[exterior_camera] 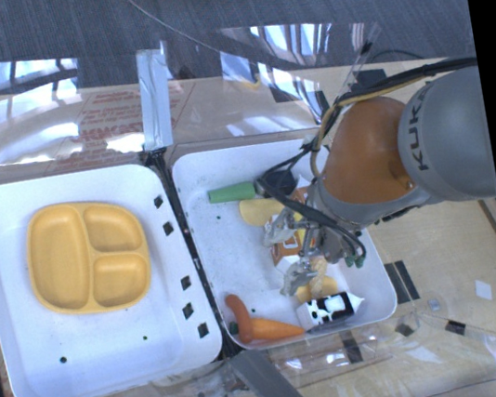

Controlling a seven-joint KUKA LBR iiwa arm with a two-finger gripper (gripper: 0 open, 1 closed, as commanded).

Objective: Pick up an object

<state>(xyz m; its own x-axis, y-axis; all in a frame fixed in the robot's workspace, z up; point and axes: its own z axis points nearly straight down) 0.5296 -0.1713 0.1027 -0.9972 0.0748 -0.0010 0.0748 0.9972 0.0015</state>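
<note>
A yellow divided tray (88, 255) lies in the left bin (3, 309) — flat, alone.

The two bins (17, 279) look like smooth, slightly glossy white plastic; the yellow tray (88, 255) matt plastic; the arm (445, 136) smooth grey and orange, faintly shiny.

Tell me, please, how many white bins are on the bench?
2. The left bin holds a yellow divided tray; the right bin holds a carrot and other small items, some possibly hidden under the arm.
</note>
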